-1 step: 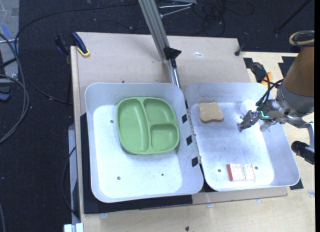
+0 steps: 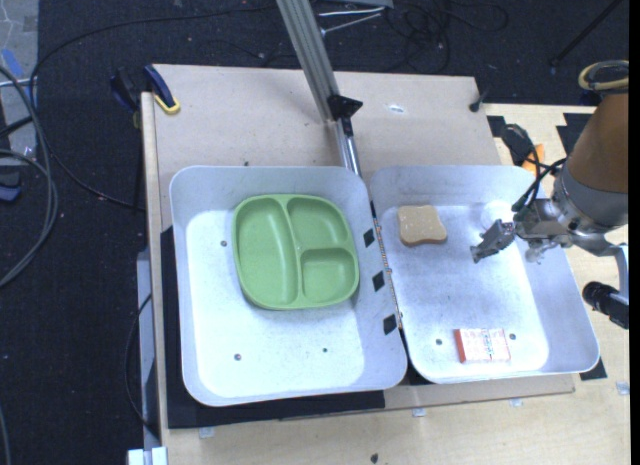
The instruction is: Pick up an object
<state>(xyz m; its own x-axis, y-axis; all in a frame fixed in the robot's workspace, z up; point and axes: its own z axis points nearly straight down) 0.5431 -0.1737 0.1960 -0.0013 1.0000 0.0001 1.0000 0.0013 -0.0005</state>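
Observation:
A tan slice of bread point(image 2: 421, 225) lies at the back left of the right bin point(image 2: 560, 353). A small red and white box point(image 2: 484, 345) rests near that bin's front edge. My gripper point(image 2: 492, 245) hangs over the middle right of this bin, to the right of the bread and apart from it. I see nothing held between its dark fingers. The arm comes in from the right edge, grey with an orange band.
The left bin point(image 2: 200, 353) holds a green divided plate point(image 2: 297, 251). A slanted metal pole point(image 2: 310, 43) runs from the top down to the gap between the bins. Black clips line the seam between the bins.

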